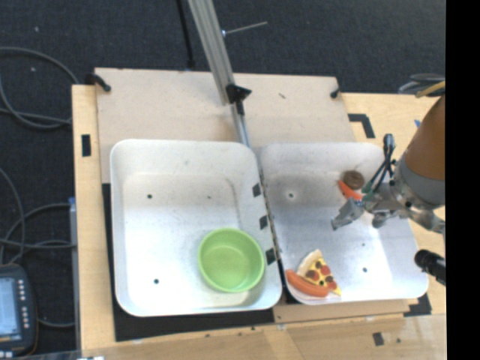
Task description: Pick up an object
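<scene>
So the claw is down in the right bin, looks like the approach step, with nothing lifted yet. Honestly can't tell how it's set or if it's got anything, too small and blurry. Closest candidate is a small brown and orange object just beside it, so next it needs to center over that; toy pizza slice sits further off.

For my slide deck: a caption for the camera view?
Gripper over right bin near a carrot; pizza slice below, green bowl in left bin.
</scene>
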